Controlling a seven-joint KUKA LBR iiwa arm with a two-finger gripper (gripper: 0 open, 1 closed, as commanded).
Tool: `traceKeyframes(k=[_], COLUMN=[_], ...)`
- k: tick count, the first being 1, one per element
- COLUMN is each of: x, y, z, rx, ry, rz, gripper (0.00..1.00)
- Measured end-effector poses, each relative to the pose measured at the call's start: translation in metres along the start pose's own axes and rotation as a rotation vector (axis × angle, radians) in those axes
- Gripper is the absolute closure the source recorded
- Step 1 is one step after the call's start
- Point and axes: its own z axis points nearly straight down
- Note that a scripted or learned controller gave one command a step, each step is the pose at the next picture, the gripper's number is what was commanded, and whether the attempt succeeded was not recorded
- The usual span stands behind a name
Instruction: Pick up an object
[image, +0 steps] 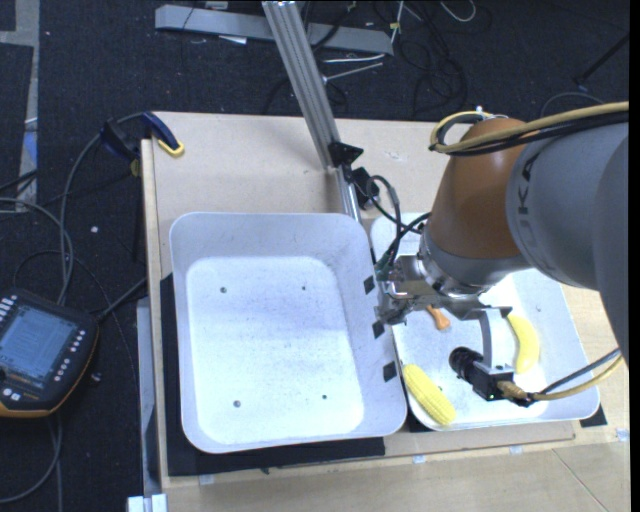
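My gripper (418, 300) hangs low over the near-left part of the right bin (560, 395), under the arm's orange band. A small orange piece (438, 318) pokes out just beneath it; whether it is gripped I cannot tell. A yellow corn cob (428, 393) lies in the bin's front left corner, a short way in front of the gripper. A yellow banana (524, 342) lies to the right of the gripper, partly under the arm. The arm's bulk hides the back of this bin.
The left bin (200, 250) sits beside the right one, their rims meeting near the gripper. A black fitting with a yellow cable (480, 375) hangs over the right bin's front. A slanted metal post (315, 100) rises behind the bins. A teach pendant (35, 350) lies off the bench, left.
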Motion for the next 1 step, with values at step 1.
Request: traceKeyframes(k=[1], x=[0.0555], y=[-0.0083], z=[0.0037], rx=[0.000], ry=[0.000], rz=[-0.001], gripper=[1.00])
